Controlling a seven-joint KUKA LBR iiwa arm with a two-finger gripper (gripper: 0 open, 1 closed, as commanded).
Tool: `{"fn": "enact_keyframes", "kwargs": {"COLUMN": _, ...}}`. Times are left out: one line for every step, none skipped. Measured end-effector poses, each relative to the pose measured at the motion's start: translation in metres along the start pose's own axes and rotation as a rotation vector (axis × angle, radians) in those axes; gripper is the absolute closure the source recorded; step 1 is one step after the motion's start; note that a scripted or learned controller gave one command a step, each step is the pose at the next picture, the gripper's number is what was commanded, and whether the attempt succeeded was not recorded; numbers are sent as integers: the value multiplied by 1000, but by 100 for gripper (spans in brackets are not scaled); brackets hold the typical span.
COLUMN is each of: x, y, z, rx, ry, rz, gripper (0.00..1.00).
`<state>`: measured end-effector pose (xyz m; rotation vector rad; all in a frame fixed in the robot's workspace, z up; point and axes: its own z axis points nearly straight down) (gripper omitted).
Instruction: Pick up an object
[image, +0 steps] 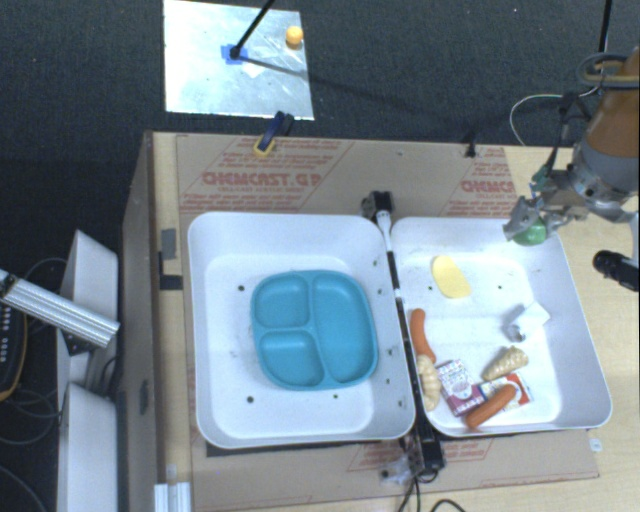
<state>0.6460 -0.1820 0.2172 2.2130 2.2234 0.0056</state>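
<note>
We see the gripper above the right bin's far corner. A small green object sits clamped between its fingers.

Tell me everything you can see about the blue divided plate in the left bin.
The light blue, plastic-looking divided plate lies flat, face up, near the middle of the left white bin. It is a rounded rectangle, turned slightly askew to the bin's walls. Raised ridges split it into three compartments: two smaller ones toward the far side and one larger one toward the near side. Nothing lies in it, and it touches only the bin floor.
</note>
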Motion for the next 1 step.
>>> {"fn": "enact_keyframes", "kwargs": {"x": 88, "y": -63, "z": -17, "rx": 4, "ry": 2, "rz": 0, "gripper": 100}}
